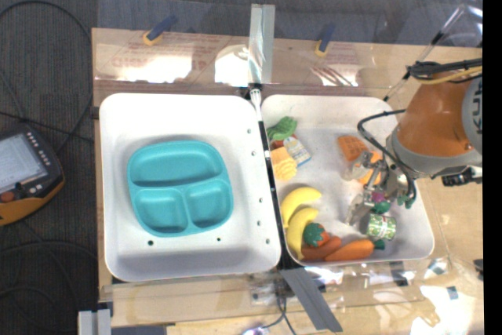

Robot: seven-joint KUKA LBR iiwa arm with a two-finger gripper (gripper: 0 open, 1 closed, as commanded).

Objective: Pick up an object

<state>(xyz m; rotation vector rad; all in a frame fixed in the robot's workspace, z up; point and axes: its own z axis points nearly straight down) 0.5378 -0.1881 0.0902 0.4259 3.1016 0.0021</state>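
Your hand (369, 204) low in right white bin (408, 247), grip state unreadable; small green-and-white can (382, 227) just below-right, touching.

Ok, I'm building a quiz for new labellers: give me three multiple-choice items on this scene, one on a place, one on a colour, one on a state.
1. Where does the tray lie?
A. left bin
B. right bin
C. bench

2. What colour is the tray?
A. red
B. teal
C. yellow

3. Where is the gripper?
A. over the left bin
B. off the bench
C. low in the right bin, by the can

Answers: A, it sits inside the left bin; B, it is teal; C, it is among the toys beside the can.
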